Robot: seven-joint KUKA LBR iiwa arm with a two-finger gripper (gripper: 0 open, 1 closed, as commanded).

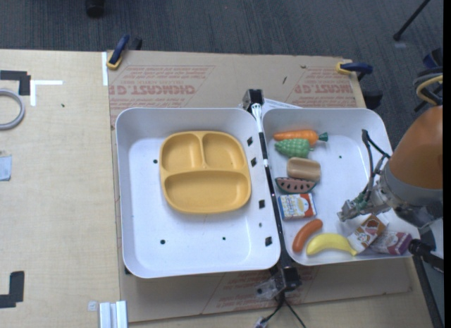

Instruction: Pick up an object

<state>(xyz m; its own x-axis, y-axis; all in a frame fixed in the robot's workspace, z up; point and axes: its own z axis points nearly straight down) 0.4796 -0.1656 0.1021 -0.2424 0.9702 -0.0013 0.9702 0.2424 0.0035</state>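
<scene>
None of the toys is lifted yet: the gripper (354, 208), fingers too blurred to judge, hangs low in the right bin (338, 125) near the banana (331, 245); grasp remains.

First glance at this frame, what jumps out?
The yellow divided plate sits alone in the left bin, big and bright. The right bin is crowded with toy food: a carrot at the top, a banana and a sausage near the front. The gripper hovers at that bin's right side, above a small carton.
</scene>
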